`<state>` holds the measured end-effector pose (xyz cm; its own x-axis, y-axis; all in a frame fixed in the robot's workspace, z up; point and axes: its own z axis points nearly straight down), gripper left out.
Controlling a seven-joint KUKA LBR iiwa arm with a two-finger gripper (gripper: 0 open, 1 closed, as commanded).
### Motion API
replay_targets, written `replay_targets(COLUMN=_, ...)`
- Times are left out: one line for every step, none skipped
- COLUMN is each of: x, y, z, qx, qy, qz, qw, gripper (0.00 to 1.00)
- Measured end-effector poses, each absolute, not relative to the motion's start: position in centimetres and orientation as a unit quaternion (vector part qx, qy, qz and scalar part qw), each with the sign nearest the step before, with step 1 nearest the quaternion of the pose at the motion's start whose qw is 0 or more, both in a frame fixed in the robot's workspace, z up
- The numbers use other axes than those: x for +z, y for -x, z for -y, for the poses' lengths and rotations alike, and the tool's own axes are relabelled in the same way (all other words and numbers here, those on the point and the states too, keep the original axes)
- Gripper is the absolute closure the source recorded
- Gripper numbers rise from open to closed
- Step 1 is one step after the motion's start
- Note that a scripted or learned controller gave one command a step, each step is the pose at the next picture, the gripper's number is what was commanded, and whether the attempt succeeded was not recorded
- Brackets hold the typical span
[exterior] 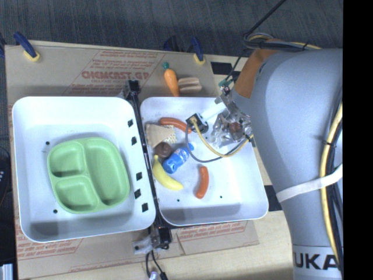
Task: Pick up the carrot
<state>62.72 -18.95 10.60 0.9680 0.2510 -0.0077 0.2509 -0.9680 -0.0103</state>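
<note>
The carrot (170, 81), orange with a green top, lies on the cardboard just behind the back rim of the right bin (245, 197), outside it. My gripper (226, 130) hangs over the right back part of that bin, well to the right of the carrot and nearer the camera. The gripper's tips are blurred among yellow and black cables, and nothing can be made out in them.
A small bun (189, 85) lies right beside the carrot. The right bin holds a sausage (172, 123), a cracker (161, 135), a brown piece (162, 149), a blue bottle (177, 160), a banana (166, 177) and another sausage (201, 181). A green divided plate (87, 174) sits in the left bin.
</note>
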Motion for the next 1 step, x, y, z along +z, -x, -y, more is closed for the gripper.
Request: replay_targets(x=22.98, y=-62.45, z=21.11, qx=0.0006, qy=0.992, qz=0.124, qw=0.001, gripper=1.00)
